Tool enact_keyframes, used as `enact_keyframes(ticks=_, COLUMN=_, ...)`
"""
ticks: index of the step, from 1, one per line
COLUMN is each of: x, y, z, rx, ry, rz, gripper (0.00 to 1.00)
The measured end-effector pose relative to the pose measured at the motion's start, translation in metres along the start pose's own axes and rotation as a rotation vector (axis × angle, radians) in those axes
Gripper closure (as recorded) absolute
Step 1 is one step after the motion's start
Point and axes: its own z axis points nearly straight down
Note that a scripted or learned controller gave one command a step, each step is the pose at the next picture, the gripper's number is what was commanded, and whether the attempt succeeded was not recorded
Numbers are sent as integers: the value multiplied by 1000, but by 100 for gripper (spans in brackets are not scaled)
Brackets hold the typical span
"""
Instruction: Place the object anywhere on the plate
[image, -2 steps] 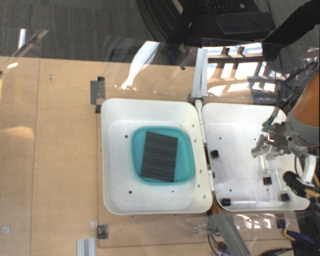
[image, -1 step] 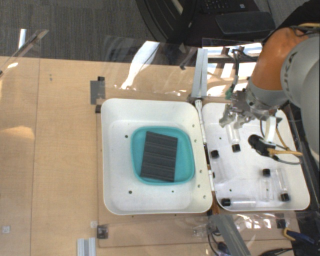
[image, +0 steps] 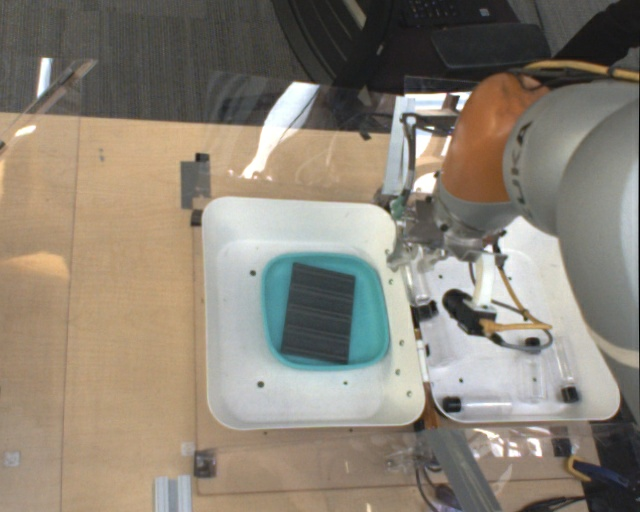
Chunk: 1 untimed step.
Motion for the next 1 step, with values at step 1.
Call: enact_keyframes(ticks=1, x=79, y=12, z=-1, rx=-3, ry=1, rz=-142, gripper=100)
